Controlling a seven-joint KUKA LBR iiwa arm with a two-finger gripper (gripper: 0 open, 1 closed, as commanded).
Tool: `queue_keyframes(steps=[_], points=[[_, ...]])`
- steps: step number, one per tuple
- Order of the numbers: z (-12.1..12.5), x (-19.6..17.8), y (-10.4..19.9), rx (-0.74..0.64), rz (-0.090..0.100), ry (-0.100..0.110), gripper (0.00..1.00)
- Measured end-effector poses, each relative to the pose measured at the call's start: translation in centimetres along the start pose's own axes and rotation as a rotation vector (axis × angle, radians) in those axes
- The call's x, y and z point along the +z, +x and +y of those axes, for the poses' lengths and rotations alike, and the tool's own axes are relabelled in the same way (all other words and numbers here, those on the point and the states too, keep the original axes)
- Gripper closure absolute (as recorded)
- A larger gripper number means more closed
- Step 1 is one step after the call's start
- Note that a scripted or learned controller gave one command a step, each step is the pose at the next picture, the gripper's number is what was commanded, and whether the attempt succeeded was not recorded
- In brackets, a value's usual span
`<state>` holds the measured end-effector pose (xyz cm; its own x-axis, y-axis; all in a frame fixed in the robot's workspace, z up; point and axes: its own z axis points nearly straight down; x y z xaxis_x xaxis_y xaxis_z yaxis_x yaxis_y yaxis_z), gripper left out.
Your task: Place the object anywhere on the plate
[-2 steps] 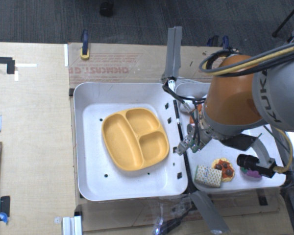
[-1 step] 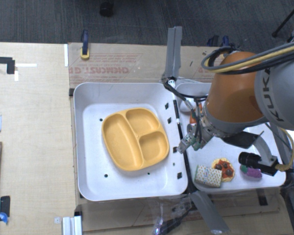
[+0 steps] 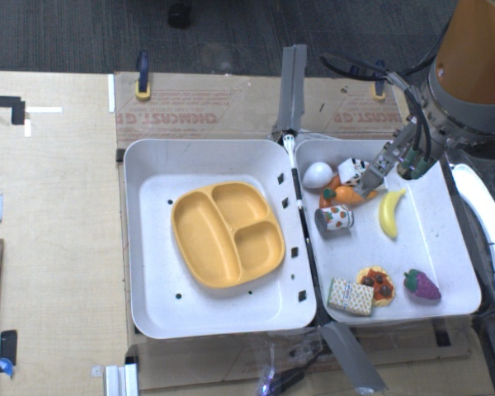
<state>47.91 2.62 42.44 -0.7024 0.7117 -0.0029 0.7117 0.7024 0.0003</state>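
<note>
Where the grey arm with its orange band reaches in from the right, its two-finger gripper (image 3: pixel 371 177) hangs low over the right white plastic bin (image 3: pixel 455 246), right at an orange carrot-shaped toy (image 3: pixel 346 194); whether the fingers are parted or grip anything cannot be told. A smooth white egg (image 3: pixel 318 174) and a small white block with black marks (image 3: pixel 351 170) lie close by. Just below sits a small grey cup printed with orange (image 3: pixel 335 218), tipped on its side, and a curved yellow banana (image 3: pixel 388 213) lies to its right. Near the front wall rest a speckled cracker-like square (image 3: pixel 351 296), a round tart with red topping (image 3: pixel 378 284) and a bumpy purple grape cluster (image 3: pixel 422 285). The left white bin (image 3: pixel 144 246) holds the glossy yellow three-compartment plate (image 3: pixel 228 233), which lies flat.
</note>
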Motion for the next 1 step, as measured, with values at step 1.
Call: queue_keyframes(steps=[1], points=[[-1.92, 16.82, -1.75, -0.041, 0.003, 0.002, 1.00]])
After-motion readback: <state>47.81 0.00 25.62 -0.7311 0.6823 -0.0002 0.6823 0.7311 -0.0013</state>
